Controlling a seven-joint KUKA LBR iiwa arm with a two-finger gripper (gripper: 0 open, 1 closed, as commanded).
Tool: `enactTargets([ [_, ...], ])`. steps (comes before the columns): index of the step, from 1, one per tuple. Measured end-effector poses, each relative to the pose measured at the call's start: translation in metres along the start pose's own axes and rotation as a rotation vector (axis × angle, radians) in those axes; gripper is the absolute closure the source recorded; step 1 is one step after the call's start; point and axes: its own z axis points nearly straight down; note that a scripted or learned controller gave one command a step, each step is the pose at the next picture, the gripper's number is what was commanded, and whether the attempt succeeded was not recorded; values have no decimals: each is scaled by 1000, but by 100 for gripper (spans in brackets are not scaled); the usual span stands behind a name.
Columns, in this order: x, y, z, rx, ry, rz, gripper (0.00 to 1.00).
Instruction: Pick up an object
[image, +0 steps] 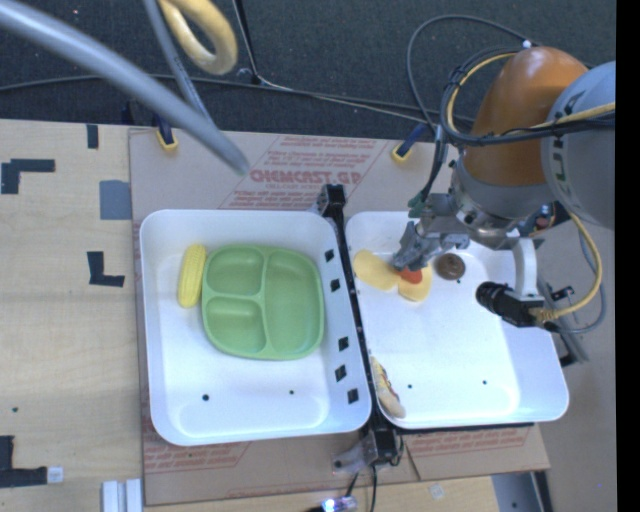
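My gripper (416, 254) is low over the far left part of the right bin (470, 380). Directly beneath its tip lies a small yellow piece with an orange-red patch (413, 284). A pale yellow flat piece (373, 270) lies just to its left, by the divider between the bins. Just right of the gripper sits a small brown round object (451, 266). Whether the gripper touches the yellow and orange piece cannot be made out, since the wrist hides the contact.
The left bin (240, 400) holds a green divided plate (264, 301) with a yellow corn cob (191, 275) at its left side. A speckled yellowish object (387, 392) lies against the right bin's near left wall. Cables and a black fitting (508, 303) hang right of the gripper.
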Motion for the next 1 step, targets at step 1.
enactTargets([
  [1,48,-11,18,1,0,0,100],
])
